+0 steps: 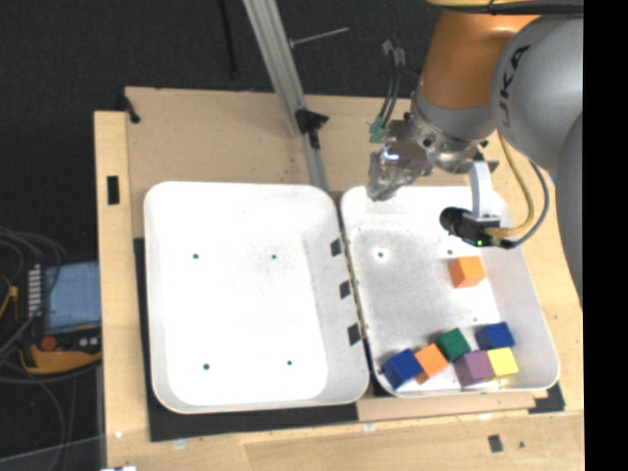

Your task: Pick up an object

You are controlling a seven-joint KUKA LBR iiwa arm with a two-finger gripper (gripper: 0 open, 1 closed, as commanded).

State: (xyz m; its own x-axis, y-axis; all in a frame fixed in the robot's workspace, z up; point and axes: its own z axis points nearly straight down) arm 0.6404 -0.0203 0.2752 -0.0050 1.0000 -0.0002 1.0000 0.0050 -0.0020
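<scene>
My gripper (389, 177) is motion-blurred over the right bin's (520, 273) far-left corner; can't tell my jaws' state. My arm (510, 57) is cut off at the top edge. Worktop's (196, 135) near edge is cropped.

Both bins are white: the left bin (240, 292) and the right bin (412, 273), each lightly speckled with dark dots. Nearest the silvery-grey gripper (385, 183), below and right of it, lies an orange block (467, 271). Farther below sit a blue block (401, 367), another orange block (431, 360), a green block (452, 343), a purple block (474, 367), a yellow block (502, 362) and a second blue block (495, 337). The bench (196, 135) is tan.
</scene>
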